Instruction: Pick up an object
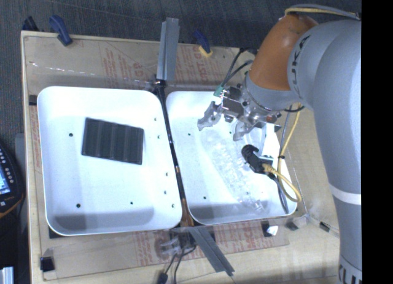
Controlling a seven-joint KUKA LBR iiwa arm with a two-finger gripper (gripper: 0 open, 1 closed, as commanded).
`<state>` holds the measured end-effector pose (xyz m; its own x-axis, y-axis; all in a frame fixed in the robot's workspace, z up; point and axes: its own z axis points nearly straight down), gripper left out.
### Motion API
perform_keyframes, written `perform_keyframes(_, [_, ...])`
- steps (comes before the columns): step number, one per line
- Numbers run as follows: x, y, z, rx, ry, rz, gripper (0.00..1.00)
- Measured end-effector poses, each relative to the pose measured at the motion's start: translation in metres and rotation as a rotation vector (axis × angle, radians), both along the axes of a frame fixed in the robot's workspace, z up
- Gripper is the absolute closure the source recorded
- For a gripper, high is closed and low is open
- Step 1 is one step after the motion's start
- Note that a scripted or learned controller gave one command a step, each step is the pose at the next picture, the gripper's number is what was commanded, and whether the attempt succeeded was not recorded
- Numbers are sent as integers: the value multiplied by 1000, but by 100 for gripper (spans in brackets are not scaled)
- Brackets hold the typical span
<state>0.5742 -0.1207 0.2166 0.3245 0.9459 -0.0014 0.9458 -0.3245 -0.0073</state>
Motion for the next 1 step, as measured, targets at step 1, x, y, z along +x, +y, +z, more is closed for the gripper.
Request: perform_keyframes(1, [17,-63,20,0,-6,32,0])
